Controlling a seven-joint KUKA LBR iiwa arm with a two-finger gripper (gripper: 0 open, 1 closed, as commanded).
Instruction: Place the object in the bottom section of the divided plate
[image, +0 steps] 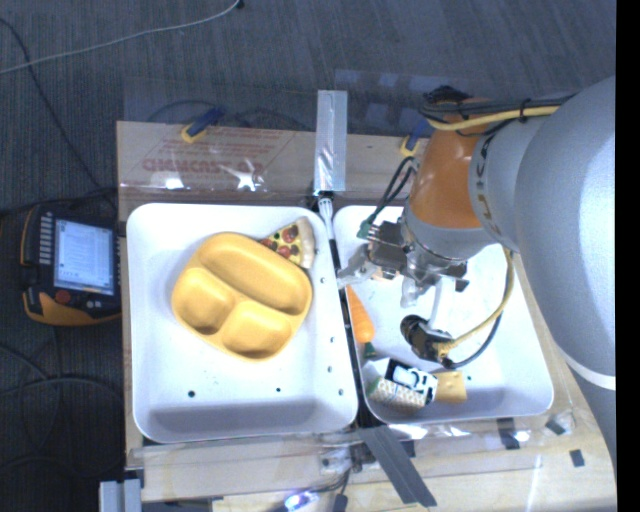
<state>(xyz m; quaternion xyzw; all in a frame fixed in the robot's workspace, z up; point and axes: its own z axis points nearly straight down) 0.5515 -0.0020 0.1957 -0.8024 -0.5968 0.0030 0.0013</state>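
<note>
A yellow divided plate (243, 292) lies in the left bin (160, 400), with one long section at the top and two smaller ones below; nothing lies in its sections. My gripper (413, 292) hangs low over the middle of the right bin (520, 380), under the orange wrist band. An orange carrot (358, 320) lies just left of it, along the bin's left wall. A pizza slice (288, 240) rests at the plate's upper right edge.
At the right bin's front lie a black-and-white item (406, 378), a speckled block (398, 397) and a small tan piece (452, 388). A yellow cable loops below the wrist (480, 335). A handheld pendant (68, 262) sits left of the bench.
</note>
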